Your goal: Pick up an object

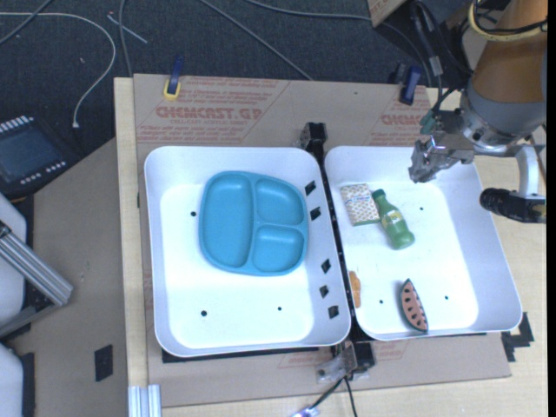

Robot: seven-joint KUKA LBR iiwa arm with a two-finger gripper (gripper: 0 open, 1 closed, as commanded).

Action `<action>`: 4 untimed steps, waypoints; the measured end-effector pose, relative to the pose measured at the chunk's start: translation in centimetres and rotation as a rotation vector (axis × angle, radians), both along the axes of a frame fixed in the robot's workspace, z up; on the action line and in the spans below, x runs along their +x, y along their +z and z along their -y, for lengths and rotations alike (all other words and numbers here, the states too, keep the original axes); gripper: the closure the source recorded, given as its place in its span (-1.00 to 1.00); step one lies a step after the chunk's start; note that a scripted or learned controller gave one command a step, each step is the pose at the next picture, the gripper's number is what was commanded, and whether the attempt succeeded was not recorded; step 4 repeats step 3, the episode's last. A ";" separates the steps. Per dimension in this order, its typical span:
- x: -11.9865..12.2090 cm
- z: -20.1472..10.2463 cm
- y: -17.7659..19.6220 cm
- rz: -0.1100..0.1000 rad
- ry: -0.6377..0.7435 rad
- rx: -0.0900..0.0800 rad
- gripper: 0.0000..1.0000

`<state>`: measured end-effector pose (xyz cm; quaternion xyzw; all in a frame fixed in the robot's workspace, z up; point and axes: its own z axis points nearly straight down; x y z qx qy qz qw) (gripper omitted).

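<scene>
Green plastic bottle (pixel 393 222) is lying near my gripper (pixel 423 168), whose grip state I cannot tell; I'm approaching, needing descent.

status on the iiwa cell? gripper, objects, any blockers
Gripper over right bin's far edge, nothing seen held. Green bottle, packet, watermelon slice lying loose in the bin. Nothing between gripper and bottle.

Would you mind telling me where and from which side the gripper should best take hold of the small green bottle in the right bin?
Probably across the green bottle's wider body, coming straight down from above. It lies flat on the right bin floor, neck toward the upper left beside a small patterned packet, so set the jaws across its long axis.
</scene>
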<state>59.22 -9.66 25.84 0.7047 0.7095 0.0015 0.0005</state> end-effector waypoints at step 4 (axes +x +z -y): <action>3.2 -15.9 -2.5 -0.006 -0.001 0.001 1.00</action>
